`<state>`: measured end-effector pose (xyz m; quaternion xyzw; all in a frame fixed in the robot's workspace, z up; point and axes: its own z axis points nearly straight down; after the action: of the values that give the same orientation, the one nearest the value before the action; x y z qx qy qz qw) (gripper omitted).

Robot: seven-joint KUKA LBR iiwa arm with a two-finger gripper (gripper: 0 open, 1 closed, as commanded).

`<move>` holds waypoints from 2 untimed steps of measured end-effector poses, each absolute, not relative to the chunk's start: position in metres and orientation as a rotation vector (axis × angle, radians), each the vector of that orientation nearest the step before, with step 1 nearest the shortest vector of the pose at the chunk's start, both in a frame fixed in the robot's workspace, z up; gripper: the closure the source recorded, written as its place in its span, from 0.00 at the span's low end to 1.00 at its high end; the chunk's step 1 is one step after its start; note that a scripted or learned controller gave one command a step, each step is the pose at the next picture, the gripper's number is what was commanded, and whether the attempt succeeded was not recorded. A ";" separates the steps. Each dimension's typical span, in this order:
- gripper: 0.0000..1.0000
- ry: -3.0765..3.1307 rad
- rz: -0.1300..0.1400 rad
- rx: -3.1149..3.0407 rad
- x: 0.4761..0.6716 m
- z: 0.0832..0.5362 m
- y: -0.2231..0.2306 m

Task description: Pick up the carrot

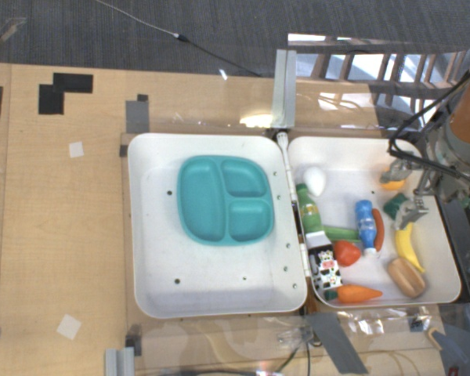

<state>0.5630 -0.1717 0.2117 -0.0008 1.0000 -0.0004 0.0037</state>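
The carrot [359,293] is orange and tapered. It lies flat along the front wall of the right bin [345,161], its tip pointing right. A small black-and-white box [325,269] sits just left of it, and a red tomato-like piece [346,252] lies just behind it. The gripper [413,200] hangs over the right side of that bin, well behind and to the right of the carrot and apart from it. Nothing is visibly held in it.
The right bin also holds a white egg [315,180], a green bottle [308,210], a blue bottle [366,224], a banana [408,247], a bread roll [406,276] and a dark green piece [395,206]. A teal divided plate [224,199] lies in the left bin [153,280].
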 end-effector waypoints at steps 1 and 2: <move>0.00 3.119 -0.005 0.178 0.625 0.090 -0.195; 1.00 3.113 -0.005 0.167 0.627 0.102 -0.193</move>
<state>0.6273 -0.1927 0.1022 0.0536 0.9985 -0.0015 0.0122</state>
